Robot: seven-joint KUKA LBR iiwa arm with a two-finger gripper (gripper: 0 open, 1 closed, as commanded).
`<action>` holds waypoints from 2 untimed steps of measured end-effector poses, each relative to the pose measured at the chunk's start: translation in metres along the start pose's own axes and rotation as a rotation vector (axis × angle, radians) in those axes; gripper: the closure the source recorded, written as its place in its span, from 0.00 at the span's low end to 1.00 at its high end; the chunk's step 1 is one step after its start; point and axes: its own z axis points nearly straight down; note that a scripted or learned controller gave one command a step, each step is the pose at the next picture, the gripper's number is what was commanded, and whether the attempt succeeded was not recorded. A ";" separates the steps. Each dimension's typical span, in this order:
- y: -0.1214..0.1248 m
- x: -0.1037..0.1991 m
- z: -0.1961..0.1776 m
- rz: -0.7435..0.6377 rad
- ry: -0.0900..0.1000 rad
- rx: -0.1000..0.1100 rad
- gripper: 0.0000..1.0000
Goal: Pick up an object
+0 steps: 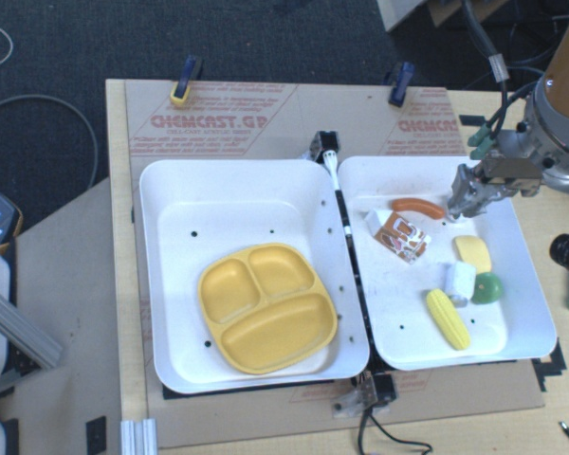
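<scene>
Claw (463, 204) hovers beside hot dog (417, 208)

Right bin: an orange sausage (416, 207) lies flat near the far wall; a brown-and-white packet (399, 235) tilts beside it; yellow wedge (472, 252), green-and-white piece (474, 283) and corn cob (448, 318) lie nearer.

Bright even overhead light, white bins (161, 254) near glare, soft shadows, slight overall blur

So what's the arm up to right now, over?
Gripper low in right bin, beside hot dog. Nothing seen held. Snack packet close by.
</scene>
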 end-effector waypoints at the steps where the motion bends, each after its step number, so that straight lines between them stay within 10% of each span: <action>1: -0.003 0.000 0.015 0.003 0.000 0.006 1.00; 2: -0.002 0.041 -0.045 -0.003 0.001 -0.004 1.00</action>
